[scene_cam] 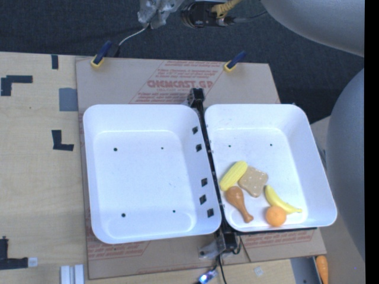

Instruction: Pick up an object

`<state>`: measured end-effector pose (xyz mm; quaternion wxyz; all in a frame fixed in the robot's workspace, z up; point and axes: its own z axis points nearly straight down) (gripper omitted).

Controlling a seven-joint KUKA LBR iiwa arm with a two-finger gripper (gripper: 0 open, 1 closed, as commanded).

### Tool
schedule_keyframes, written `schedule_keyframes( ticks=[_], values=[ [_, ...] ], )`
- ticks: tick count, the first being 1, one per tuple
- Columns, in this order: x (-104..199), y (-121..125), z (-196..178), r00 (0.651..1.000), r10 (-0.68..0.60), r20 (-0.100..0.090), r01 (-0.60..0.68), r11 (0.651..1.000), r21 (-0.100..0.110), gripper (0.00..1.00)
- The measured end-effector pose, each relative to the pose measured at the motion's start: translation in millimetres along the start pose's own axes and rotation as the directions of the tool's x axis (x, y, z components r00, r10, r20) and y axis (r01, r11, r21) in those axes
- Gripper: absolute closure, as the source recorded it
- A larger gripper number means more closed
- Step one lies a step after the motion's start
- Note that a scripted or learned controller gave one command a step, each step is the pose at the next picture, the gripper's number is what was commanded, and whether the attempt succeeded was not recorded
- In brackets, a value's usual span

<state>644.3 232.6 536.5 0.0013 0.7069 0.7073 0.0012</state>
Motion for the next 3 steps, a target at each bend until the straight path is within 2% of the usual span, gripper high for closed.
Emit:
schedule_keyframes(
  ticks=[1, 2, 3],
  values=[
    [0, -30, 70, 1.0, 0.0, 0.005, 0.0, 1.0, 0.013, 1.0],
    [1, -12, -1, 1.0, -0.001, -0.002, 0.001, 1.0, -0.001, 1.0],
    [0, 26, 4, 1.0, 0.002, 0.002, -0.002, 1.0, 0.004, 1.0]
  ],
)
